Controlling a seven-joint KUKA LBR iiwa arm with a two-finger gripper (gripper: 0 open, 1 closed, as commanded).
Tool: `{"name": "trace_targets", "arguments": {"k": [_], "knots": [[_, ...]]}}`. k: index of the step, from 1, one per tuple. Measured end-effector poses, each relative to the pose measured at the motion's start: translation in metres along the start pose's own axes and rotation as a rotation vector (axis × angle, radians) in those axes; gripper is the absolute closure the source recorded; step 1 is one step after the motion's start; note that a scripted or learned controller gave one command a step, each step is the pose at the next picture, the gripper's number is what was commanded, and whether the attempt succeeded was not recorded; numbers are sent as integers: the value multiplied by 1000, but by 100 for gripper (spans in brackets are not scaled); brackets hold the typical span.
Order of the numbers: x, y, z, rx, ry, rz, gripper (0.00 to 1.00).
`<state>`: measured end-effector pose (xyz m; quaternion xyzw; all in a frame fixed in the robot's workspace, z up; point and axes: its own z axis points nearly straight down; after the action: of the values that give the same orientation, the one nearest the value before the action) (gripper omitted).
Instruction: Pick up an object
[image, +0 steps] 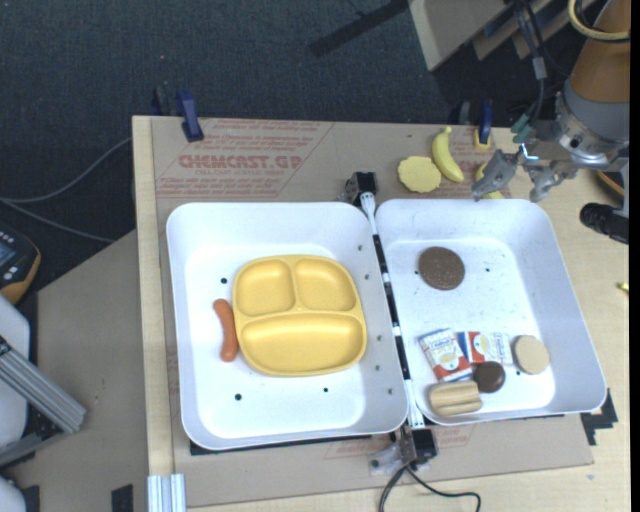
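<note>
The two-finger gripper (513, 172) hangs with fingers spread and nothing between them, above the far rim of the right-hand shallow white bin (560, 290). Inside that bin, near its far wall, a flat round brown cookie (441, 268) lies alone, likely light, stiff and brittle; being round, it points no way, so an edge-to-edge pinch looks best.

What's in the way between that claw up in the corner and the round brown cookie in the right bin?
Nothing visible. The gripper hangs above the right bin's far rim, and bare white floor lies between that rim and the brown cookie. The other snacks sit at the bin's near end.
</note>
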<state>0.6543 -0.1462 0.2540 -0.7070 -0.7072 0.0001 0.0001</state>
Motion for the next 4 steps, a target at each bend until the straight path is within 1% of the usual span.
{"name": "trace_targets", "arguments": {"k": [1,2,3,4], "knots": [[8,-39,108,13,3,1,0],[20,-50,169,9,3,1,0],[14,9,169,-6,-2,-3,0],[2,-50,170,6,1,3,0]]}}
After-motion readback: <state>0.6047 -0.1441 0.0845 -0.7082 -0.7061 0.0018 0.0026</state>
